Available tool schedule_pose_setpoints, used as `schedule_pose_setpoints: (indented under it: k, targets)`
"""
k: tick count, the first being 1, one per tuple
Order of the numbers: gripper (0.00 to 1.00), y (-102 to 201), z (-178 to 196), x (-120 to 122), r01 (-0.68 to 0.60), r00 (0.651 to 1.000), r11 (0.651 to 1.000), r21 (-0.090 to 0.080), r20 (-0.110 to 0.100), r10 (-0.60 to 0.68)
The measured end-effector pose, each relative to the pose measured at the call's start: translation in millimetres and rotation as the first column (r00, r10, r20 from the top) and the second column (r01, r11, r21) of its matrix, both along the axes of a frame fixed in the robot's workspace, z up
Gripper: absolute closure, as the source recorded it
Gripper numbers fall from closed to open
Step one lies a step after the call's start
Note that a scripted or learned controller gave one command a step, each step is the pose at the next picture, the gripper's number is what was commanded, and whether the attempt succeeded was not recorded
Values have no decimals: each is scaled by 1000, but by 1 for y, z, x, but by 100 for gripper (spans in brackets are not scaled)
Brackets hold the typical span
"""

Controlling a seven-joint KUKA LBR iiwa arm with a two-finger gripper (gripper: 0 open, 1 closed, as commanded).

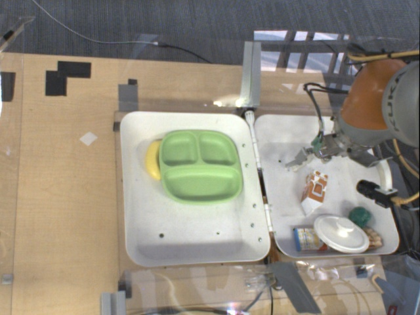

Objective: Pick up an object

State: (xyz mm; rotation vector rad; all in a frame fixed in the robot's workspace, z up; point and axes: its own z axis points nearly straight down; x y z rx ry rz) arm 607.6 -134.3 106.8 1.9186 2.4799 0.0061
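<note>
One small orange and white packet lies in the right bin, its long side running up and down, tipped a little. Just above it hangs the claw, open and holding nothing. A white bowl sits near the packet. In the left bin a green tray covers a yellow banana. Both bins rest on the wooden surface, with dark carpet behind.

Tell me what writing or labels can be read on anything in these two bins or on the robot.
No text here can be read for certain.
Orange and white packet in the right bin: printed marks, too blurred to read.
Small carton beside the white lid: coloured print, too small to read.
Grey arm: part of some dark lettering at the picture's edge, cut off.
Green divided tray: no writing seen.
</note>
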Motion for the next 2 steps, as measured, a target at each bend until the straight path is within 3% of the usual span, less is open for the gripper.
schedule_pose_setpoints:
  k: [1, 2]
  targets:
    - [0, -19, -19, -36, 30, 1000, 1000, -1, 2, -30]
    - [100, -19, -6, -33, 28, 1000, 1000, -2, 10, -28]
